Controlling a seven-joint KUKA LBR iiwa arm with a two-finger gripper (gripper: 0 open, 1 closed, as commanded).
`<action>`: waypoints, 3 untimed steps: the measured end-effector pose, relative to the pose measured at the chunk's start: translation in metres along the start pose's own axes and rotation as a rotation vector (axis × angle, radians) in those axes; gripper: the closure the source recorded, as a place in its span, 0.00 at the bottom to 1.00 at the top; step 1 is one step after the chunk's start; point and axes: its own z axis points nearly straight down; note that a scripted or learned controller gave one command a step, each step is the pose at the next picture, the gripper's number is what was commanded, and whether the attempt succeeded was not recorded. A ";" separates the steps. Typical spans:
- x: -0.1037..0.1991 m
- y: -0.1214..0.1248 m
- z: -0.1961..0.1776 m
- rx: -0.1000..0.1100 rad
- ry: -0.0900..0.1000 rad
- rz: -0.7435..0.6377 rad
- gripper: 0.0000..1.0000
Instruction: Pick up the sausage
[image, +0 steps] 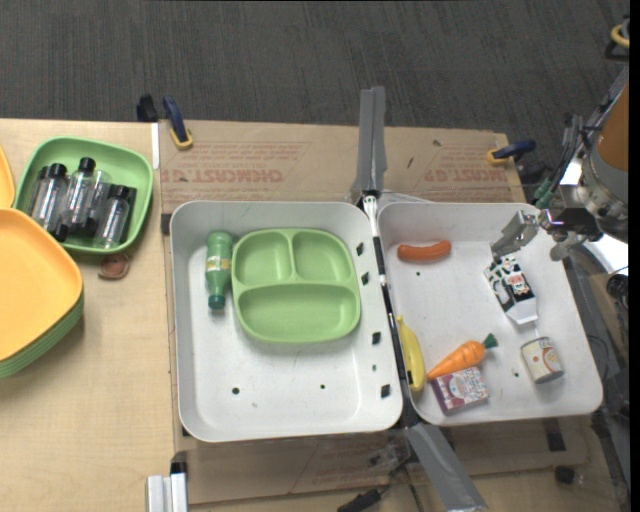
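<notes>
One arm is in play, reaching in from three o'clock, and its claw hangs over the far right part of the right bin. From this slant I can't tell how wide the claw stands, and nothing shows between its tips, so I'd call it empty-handed.

The sausage lies in the same bin, up near the far rim and close to the divider between the two bins. From the claw it sits at nine o'clock, a touch toward eight, near but clearly apart. Its long axis runs nine to three, almost level across the picture, with a slight bow.

That's the hinge of the next move, as I read it: a short slide toward nine o'clock, then a descent with the tips set at twelve and six, across the sausage's short side.

Bare white floor lies between claw and sausage. The milk carton sits at six o'clock from the claw, off the line. The carrot, banana and can are down the near end, well apart from the sausage.
</notes>
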 end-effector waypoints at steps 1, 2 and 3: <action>-0.048 -0.055 0.038 0.001 0.001 0.274 0.00; -0.024 -0.065 0.139 0.000 0.002 -0.050 0.00; 0.006 -0.026 0.028 -0.003 0.000 -0.187 0.00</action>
